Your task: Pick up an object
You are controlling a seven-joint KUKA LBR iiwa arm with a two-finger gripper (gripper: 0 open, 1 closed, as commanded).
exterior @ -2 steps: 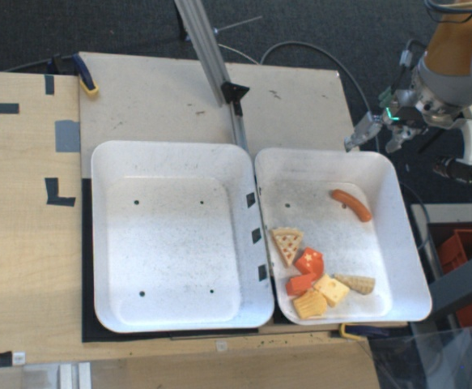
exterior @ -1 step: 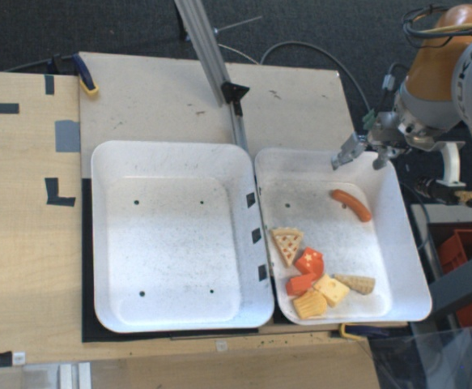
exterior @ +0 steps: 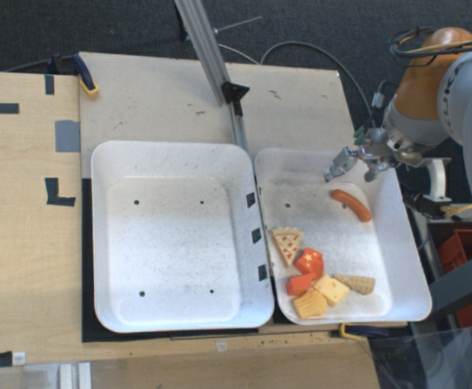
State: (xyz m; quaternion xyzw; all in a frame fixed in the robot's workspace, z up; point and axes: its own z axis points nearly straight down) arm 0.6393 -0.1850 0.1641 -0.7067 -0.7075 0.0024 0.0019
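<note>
My gripper (exterior: 355,168) hangs over the far right part of the right bin (exterior: 401,217), its two fingers spread open with nothing between them. Just below and in front of it lies an orange-red sausage (exterior: 351,203), apart from the fingers. Nearer the front of the same bin sit a tan waffle wedge (exterior: 286,243), a red pepper piece (exterior: 309,261), an orange piece (exterior: 299,283), two yellow cheese blocks (exterior: 320,297) and a beige cone-shaped piece (exterior: 357,283).
The left bin (exterior: 106,217) lies beside the right one, with a black clip strip (exterior: 256,233) along their shared edge. A slanted metal pole (exterior: 207,43) rises behind the bins. The grey arm with its orange band (exterior: 430,87) enters from the right.
</note>
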